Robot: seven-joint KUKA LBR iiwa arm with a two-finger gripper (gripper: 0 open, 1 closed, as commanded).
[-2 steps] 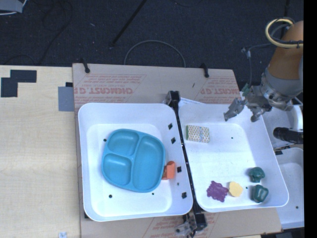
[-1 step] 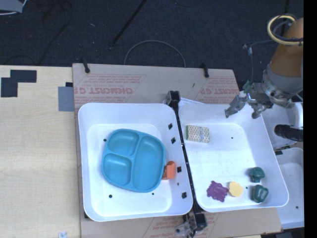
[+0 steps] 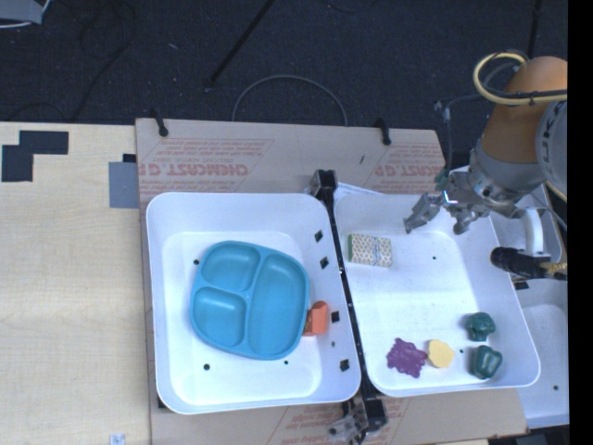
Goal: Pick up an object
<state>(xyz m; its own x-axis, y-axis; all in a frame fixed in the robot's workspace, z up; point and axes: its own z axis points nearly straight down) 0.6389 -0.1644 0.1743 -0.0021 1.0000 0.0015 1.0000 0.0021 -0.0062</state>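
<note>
My gripper hangs over the far right part of the right bin, open, with nothing between its fingers. A small patterned pad lies in that bin, to the left of the gripper and a little nearer. Along the bin's near edge sit a purple piece, a yellow piece and two dark green pieces. The left bin holds a blue divided plate with a small orange block against its right side.
A black divider runs between the two bins. Both bins rest on a cardboard sheet on the wooden bench. Bare white floor lies in the middle of the right bin.
</note>
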